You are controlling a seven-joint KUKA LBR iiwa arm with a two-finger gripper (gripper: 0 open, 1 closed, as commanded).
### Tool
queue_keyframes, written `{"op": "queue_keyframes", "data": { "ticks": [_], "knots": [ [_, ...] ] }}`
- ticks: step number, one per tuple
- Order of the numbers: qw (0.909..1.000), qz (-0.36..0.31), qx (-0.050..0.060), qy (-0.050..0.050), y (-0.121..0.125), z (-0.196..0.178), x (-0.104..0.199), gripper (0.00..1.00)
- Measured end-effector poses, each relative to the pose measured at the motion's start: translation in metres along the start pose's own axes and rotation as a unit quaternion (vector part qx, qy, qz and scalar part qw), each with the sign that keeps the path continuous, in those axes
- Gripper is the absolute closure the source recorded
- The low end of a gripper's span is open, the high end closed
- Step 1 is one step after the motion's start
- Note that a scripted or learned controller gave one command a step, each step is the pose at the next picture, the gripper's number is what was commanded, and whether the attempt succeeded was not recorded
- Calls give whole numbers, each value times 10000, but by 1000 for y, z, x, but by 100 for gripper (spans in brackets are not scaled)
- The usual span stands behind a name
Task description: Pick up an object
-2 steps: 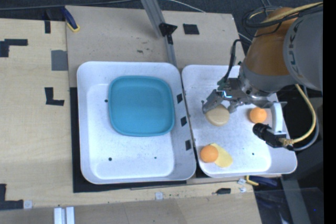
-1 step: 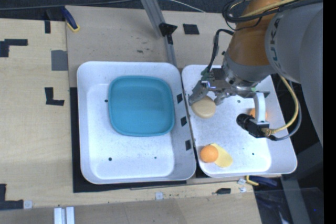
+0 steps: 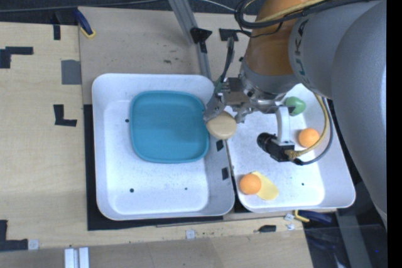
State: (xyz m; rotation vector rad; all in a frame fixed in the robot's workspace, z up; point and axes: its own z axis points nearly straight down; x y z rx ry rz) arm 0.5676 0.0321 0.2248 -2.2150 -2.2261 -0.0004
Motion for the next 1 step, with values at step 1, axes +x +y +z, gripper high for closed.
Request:
{"op": "queue_keyframes", "data": {
  "ticks": [1],
  "knots": [
    [10000,6,5,-2,18,8,48,100]
  ]
}}
